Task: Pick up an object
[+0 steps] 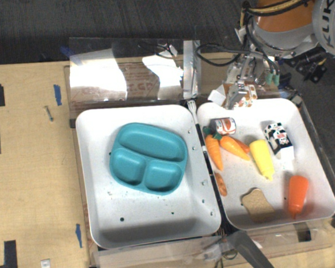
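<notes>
My hand (242,90) hangs over the right bin's (316,148) far rim, above a small orange-and-white carton (244,100). I cannot tell whether it is holding anything. Closing there, it could clip the rim or nudge the carton away. Cables clutter the wrist, and the carton's outline is blurred.

two white bins (96,182), tan bench (26,170), clear plastic sheet (122,76) behind the bins

Carrots (225,148), corn (262,158) and can (223,125) crowd the right bin (317,165); its middle floor lies open.
</notes>
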`<act>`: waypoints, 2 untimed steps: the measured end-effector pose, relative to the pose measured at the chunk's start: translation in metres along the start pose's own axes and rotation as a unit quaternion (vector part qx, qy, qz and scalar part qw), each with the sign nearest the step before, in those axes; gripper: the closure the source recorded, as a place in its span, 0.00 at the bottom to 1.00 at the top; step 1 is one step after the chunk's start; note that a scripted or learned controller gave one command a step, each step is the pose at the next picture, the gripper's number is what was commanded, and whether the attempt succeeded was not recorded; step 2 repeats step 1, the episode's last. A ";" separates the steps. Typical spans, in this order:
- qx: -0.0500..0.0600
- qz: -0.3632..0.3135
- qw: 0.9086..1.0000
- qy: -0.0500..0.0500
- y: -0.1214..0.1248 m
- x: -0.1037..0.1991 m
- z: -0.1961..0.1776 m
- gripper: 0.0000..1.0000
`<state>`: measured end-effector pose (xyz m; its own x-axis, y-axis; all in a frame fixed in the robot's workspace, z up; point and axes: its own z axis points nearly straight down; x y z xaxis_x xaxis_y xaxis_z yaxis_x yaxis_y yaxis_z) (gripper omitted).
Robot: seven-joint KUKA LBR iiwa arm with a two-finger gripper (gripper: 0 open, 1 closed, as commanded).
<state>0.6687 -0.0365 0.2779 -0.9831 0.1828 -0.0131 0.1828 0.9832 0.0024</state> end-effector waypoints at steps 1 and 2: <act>0.000 -0.073 0.997 0.007 0.031 0.019 0.087 1.00; 0.000 -0.073 0.997 0.007 0.031 0.019 0.087 1.00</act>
